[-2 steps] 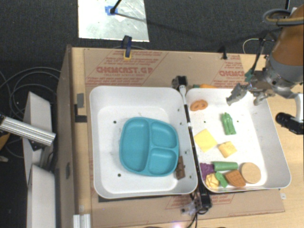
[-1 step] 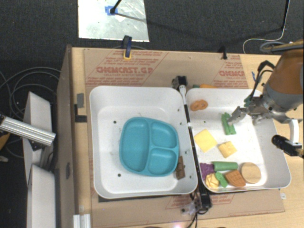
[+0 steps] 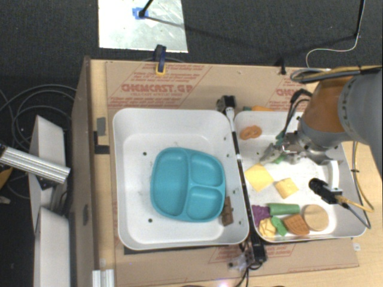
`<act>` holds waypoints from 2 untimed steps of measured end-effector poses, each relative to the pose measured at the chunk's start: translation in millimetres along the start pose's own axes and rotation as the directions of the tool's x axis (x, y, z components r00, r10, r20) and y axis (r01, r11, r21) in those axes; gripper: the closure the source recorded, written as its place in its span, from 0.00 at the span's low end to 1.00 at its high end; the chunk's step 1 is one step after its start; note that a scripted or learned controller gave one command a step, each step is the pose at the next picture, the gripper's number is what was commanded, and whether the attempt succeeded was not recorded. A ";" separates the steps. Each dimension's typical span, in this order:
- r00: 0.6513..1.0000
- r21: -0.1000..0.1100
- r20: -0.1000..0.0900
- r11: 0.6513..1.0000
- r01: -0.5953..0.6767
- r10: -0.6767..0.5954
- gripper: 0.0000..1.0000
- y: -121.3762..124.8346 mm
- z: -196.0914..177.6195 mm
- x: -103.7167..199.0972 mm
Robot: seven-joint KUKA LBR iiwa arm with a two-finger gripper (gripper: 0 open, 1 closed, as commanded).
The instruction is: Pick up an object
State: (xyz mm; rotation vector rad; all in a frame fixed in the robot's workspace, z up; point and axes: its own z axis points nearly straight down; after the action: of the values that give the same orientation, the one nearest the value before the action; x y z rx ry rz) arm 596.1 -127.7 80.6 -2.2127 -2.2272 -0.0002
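From my seat, the turquoise divided plastic plate (image 3: 187,184) fills the left white bin (image 3: 128,160), untouched. In the right white bin (image 3: 353,229) the gripper (image 3: 276,153) hangs just above the pale yellow foam wedge (image 3: 258,177), the likeliest target; whether its fingers are spread or closed I cannot tell. Beyond the wedge lies a smaller yellow block (image 3: 286,188). My worry: a descent slightly off could nudge the wedge against the bin's dividing wall, or close on nothing.

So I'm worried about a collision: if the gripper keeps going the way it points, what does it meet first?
Probably the bare floor of the right bin just under the gripper; the yellow block lies slightly nearer the camera. Depth is unclear.
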 end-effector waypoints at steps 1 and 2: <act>1.000 0.007 0.001 1.000 -0.013 0.013 0.00 -115.3 -2.9 -24.3; 1.000 -0.018 0.008 1.000 0.001 -0.001 0.00 14.0 -42.5 -56.2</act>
State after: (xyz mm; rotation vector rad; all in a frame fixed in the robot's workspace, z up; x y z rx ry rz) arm 610.5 -183.8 123.0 -2.2247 -2.2413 -0.0115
